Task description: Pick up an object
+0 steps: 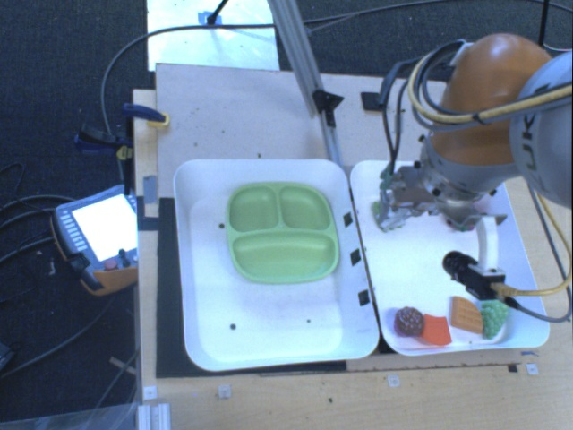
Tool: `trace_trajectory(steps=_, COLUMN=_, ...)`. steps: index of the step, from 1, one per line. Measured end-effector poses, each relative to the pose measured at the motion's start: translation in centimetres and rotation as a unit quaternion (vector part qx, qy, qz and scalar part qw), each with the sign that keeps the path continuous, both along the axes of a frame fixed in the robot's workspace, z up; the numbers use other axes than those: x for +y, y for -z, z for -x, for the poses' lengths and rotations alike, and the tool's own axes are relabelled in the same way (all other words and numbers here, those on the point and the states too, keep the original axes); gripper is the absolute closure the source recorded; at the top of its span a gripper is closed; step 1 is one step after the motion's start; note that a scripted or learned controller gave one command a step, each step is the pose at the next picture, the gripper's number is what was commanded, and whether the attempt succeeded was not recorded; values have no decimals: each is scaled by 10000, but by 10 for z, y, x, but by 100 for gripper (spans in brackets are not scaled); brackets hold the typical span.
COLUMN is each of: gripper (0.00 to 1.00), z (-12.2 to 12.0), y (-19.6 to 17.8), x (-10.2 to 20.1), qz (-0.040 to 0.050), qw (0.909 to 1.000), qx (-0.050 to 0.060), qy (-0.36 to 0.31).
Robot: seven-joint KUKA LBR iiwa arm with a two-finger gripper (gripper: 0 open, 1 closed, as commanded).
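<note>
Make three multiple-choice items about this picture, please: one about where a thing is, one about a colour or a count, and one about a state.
1. Where does the divided plate lie?
A. In the left bin
B. In the right bin
C. On the carpet

2. What colour is that plate?
A. Red
B. Light green
C. Blue

3. How do the small food items stand to the gripper?
A. One is lifted high above the bench
B. They lie in the near corner of the right bin, apart from the gripper
C. They are stacked on the plate

Answers:
1. A, since the plate rests on the floor of the left bin.
2. B, as its three compartments are all pale green.
3. B, because the brown ball, orange piece, cracker-like piece and green piece sit together at the bin's near edge, while the gripper is at the far side of the same bin.
</note>
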State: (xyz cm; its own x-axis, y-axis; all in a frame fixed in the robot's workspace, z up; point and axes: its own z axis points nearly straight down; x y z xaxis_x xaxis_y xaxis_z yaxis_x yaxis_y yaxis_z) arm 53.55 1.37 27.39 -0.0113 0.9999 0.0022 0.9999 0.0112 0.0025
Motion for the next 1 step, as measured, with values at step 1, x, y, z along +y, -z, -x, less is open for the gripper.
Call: trace_trajectory(steps=1, gripper=100, z=1, y=5, x=47, qz=3, qw=10000, qx=7, qy=8)
